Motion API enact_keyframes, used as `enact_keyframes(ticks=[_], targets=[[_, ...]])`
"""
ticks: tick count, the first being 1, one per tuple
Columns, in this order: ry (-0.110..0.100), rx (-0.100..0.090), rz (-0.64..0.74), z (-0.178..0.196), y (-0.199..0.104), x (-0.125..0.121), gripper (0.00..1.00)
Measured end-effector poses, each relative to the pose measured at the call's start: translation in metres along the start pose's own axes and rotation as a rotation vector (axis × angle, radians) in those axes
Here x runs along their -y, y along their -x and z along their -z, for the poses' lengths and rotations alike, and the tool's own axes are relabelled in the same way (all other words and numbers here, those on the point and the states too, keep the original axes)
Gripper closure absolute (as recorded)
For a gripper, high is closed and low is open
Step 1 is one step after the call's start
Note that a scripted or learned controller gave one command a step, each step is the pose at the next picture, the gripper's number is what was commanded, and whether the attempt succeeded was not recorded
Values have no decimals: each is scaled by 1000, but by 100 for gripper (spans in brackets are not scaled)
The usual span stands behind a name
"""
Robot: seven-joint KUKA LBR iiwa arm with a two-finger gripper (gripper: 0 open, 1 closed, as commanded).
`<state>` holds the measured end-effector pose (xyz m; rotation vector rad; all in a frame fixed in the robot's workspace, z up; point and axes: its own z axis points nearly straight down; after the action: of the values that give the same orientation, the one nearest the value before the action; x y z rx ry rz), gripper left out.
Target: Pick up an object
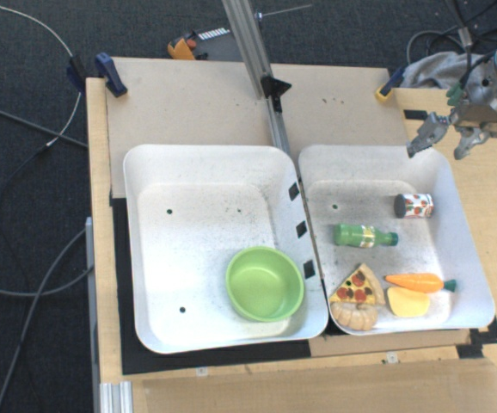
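We saw the end effector (444, 138) open and empty above the right bin's (463, 256) far rim, toys lying loose for picking, the can (414, 205) nearest.

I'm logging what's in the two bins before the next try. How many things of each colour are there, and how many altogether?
Green: 2, the bowl and the bottle
Orange: 1, the carrot
Yellow: 1, the wedge
Mixed colours: 2, the can and the pizza slice
Total: 6
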<state>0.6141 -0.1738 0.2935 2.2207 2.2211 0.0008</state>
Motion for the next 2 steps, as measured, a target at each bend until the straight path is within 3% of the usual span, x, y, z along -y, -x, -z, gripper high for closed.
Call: enact_keyframes(ticks=[2], targets=[[-5,-1,0,-105,-9,4,0]])
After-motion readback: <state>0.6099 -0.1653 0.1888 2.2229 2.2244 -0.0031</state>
